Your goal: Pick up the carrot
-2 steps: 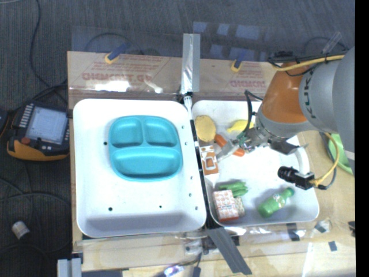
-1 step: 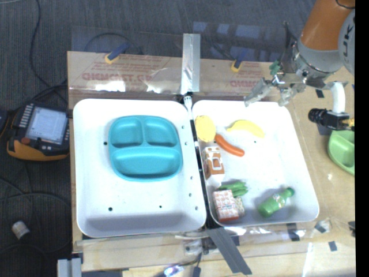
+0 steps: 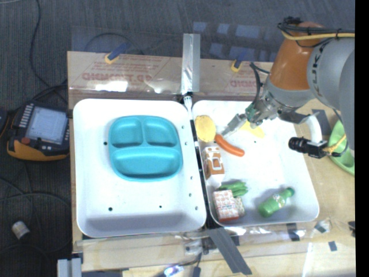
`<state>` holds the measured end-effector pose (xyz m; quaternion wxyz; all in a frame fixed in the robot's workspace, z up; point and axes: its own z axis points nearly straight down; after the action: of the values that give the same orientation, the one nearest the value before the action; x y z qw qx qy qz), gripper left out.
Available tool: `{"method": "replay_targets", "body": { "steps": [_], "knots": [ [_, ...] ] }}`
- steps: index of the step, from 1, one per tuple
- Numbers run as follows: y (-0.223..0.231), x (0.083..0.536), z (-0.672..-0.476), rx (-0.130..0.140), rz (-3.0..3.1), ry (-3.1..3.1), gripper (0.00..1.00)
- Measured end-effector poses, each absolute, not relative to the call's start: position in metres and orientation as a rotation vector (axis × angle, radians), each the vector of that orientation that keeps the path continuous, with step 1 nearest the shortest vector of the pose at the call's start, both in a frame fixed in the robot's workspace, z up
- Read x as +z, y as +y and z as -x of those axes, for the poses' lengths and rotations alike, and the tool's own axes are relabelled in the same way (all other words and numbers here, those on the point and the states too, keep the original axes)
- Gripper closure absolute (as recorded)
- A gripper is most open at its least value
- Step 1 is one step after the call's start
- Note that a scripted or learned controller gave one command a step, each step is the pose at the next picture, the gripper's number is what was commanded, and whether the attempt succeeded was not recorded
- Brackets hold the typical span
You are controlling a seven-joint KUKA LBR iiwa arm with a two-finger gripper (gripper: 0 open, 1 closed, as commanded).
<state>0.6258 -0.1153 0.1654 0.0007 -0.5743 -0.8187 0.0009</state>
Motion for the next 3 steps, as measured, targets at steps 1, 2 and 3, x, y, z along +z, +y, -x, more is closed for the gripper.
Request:
{"method": "replay_targets", "body": {
  "steps": [1, 2, 3],
  "knots": [
    [-0.130, 0.089, -0.648, -0.004, 1.246, -2.895, 0.00],
    [-0.073, 0.184, -0.644, -0.002, 0.796, -3.041, 0.00],
    [-0.117, 0.090, -0.649, 0.000, -0.042, -3.154, 0.00]
  ]
}}
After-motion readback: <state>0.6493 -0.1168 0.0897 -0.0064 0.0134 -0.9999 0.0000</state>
